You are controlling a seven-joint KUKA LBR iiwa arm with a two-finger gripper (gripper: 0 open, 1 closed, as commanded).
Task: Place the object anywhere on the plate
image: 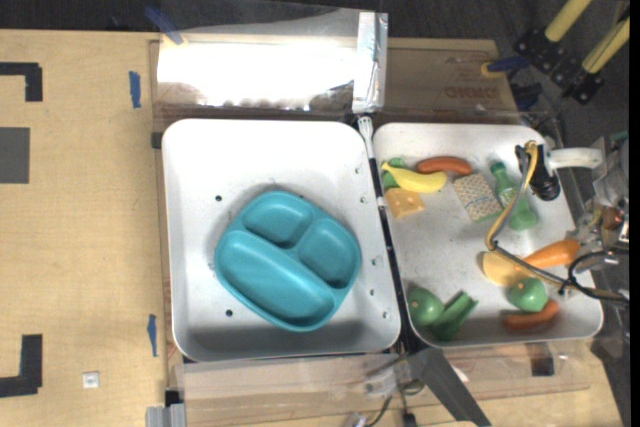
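Note:
A teal divided plate [288, 258] lies in the left bin [190, 165], tilted a little toward the near side. The right bin [455, 245] holds several toy foods: a yellow banana [415, 181], a red sausage [443, 164], a cheese wedge [404, 203], a tan waffle piece [478, 197], an orange carrot [553, 253], a yellow piece [500, 267] and a green round piece [527, 294]. My gripper [592, 250] sits low at the right bin's right rim, right beside the carrot's end. Whether it touches the carrot is unclear.
A green pepper [425, 305], a green stick [462, 306] and a red-orange piece [530, 319] lie along the right bin's near wall. A green bottle shape [506, 193] stands near the back. A clear plastic sheet [265, 65] lies behind the left bin.

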